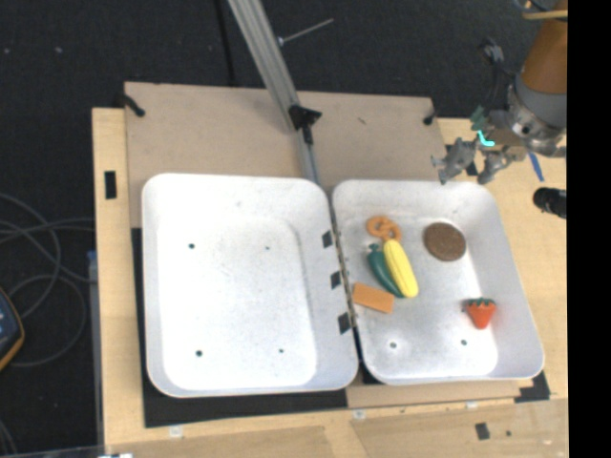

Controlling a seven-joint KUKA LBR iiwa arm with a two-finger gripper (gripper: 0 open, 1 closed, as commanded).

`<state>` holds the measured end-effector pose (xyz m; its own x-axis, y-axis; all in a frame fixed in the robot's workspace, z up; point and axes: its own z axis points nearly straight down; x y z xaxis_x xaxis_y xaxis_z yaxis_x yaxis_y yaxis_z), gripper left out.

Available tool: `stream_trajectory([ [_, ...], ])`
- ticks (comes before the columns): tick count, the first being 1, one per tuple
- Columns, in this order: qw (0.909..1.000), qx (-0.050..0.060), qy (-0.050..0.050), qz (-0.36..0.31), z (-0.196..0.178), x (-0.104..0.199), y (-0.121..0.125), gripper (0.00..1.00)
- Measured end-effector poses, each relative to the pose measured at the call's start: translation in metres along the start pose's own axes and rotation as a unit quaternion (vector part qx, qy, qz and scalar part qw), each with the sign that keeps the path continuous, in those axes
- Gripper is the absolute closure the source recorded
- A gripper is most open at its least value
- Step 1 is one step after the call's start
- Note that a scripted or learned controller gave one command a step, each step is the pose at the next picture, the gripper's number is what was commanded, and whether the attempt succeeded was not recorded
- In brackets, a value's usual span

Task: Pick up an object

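Observation:
The right bin holds several small things: a yellow corn cob with green husk, an orange pretzel-like ring, a brown round cookie, an orange block and a red strawberry. My gripper hangs above the far right corner of that bin, beyond its rim and apart from every object. Its fingers stand spread with nothing between them.
The left bin lies beside the right one, joined by dark clips. A slanted metal rail rises from the back of the bench between the bins. Cables lie off the bench at the left.

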<state>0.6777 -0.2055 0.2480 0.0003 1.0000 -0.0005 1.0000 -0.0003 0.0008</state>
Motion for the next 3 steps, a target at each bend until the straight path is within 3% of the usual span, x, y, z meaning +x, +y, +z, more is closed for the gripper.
stream_trajectory([
  [1, 1.0, 0.0, 0.0, 0.0, 0.0, 0.0, 0.0, 0.0],
  [3, 1.0, 0.002, 0.0, 0.0, 0.115, -0.014, 0.007, 0.0],
])
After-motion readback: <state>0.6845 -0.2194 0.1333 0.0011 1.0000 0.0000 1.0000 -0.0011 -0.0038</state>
